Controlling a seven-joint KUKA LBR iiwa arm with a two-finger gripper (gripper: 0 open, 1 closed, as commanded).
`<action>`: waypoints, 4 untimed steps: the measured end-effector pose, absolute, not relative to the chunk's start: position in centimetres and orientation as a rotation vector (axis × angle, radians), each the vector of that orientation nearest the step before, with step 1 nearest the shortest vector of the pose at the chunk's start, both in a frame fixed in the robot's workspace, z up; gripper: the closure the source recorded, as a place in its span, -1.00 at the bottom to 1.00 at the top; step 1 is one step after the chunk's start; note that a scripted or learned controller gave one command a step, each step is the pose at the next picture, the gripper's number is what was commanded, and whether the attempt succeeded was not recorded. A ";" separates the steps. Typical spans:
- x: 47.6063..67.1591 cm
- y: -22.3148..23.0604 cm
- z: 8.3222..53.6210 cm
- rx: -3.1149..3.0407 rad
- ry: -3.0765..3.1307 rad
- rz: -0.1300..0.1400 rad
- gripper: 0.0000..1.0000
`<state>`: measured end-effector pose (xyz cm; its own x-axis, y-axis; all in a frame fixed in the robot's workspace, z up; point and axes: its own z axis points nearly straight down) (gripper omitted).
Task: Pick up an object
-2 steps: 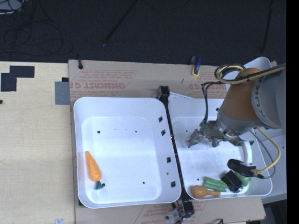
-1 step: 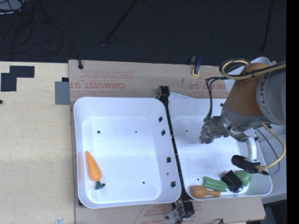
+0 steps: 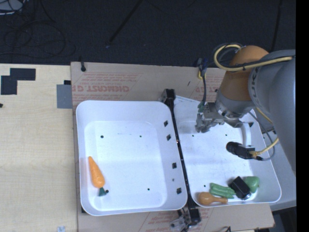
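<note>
An orange toy carrot [image 3: 95, 172] with a dark green stem lies at the front left of the left bin [image 3: 120, 112]. In the right bin [image 3: 212, 168], along the front edge, sit a green pod-shaped toy [image 3: 221, 190], a black block [image 3: 239, 187] partly covering a green piece [image 3: 252, 181], and a yellow-orange pear-shaped toy [image 3: 210, 198]. My gripper [image 3: 204, 123] hangs over the back left part of the right bin, well apart from all these objects. Nothing shows in its grasp.
A black divider [image 3: 175, 149] runs between the two bins. A black cylinder with a yellow cable [image 3: 241, 150] juts from the arm over the right bin. The grey arm and its orange band [image 3: 241, 76] cover the back right corner.
</note>
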<state>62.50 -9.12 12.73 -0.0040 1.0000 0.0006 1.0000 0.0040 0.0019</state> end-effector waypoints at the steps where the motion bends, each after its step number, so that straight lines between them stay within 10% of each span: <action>1: 62.2 -9.3 13.6 2.223 2.226 -0.004 1.00; 4: 62.2 -9.7 16.5 2.225 2.229 -0.009 1.00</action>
<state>62.15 -9.67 16.50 -0.0018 1.0000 0.0014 1.0000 0.0019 -0.0095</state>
